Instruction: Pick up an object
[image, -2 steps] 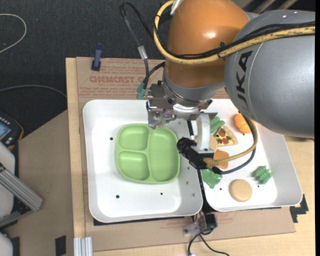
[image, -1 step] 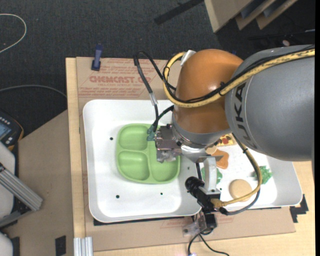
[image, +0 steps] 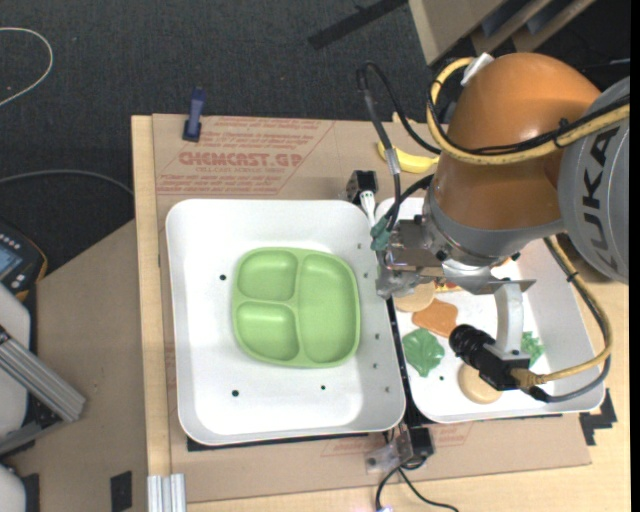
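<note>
Leftmost, the left bin holds a pale green plate with three compartments, lying flat near the bin's middle and a little toward its right wall. White floor shows on every side of the plate, widest along the left and near edges, so there is open room around it. Small dark dots mark the bin floor near the plate's corners.

Next, the two bins meet edge to edge along a narrow seam, and the gripper hangs just right of that seam, over the left part of the right bin. Its metal body is seen from above, and the orange band of the arm covers much of it; whether the jaws are wide or narrow cannot be told.

Below the gripper lie the small pieces in the right bin. A tan round piece sits partly under the gripper body. Just beside it is an orange wedge, and nearer the camera a dark green leafy piece close to the bin's left wall. A beige round piece rests near the front wall, partly crossed by a black cable fitting. Another green scrap lies beside a white upright part of the tool. These pieces crowd together with little free floor between them, and the arm hides the back of this bin.
</note>
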